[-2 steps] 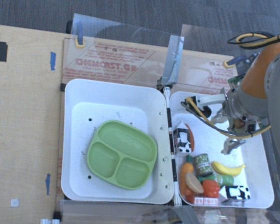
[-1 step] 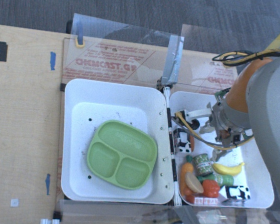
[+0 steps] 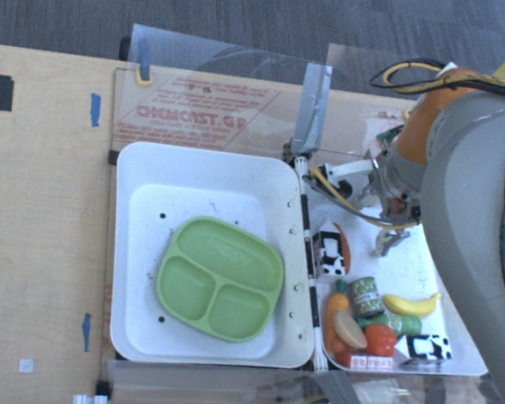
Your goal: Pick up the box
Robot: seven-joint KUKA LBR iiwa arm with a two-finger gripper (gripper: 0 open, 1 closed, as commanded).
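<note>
Small black-and-white patterned box (image 3: 329, 254) lies in the right bin (image 3: 427, 262); gripper (image 3: 391, 240) hovers nearby, grip unreadable; smooth green divided plate (image 3: 219, 278) left.

Green divided plate (image 3: 219, 279) sits in the left bin (image 3: 146, 184); banana (image 3: 411, 304) at three o'clock, carrot (image 3: 339, 317) beside it.

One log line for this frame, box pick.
task: pick up box | pincer: above right bin, holding nothing visible | box: in right bin by left wall | left bin: green tray | status: not grasped
</note>
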